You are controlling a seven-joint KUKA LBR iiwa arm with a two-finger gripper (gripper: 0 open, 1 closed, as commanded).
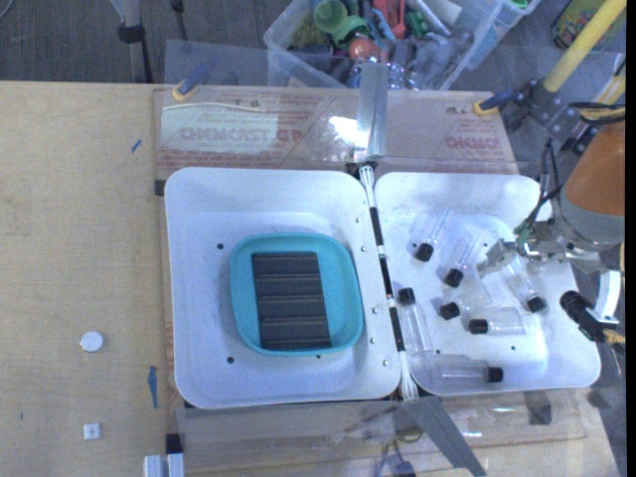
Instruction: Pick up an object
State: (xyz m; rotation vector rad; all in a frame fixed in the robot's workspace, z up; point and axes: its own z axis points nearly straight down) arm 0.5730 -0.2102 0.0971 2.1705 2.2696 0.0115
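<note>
Camera view showed the gripper (509, 251) low over clear vials (467, 371) scattered in the right bin (566, 366), apparently positioned for picking one; jaw state could not be told.

- One fixed camera looks down on the table (70, 217) from above at a slant, tilted toward the far edge, so floor and a clear storage tub (397, 18) show past it.
- It stands far enough back to take in both white bins whole, with bare table to the side away from the arm.
- The arm (596, 182) enters at the frame's right edge, cut off by it; the gripper (517, 246) hangs over the right bin (566, 366).
- The left bin (199, 207), away from the gripper across the central seam, sits near the frame's middle.
- The near table edge runs just inside the bottom of the frame.
</note>
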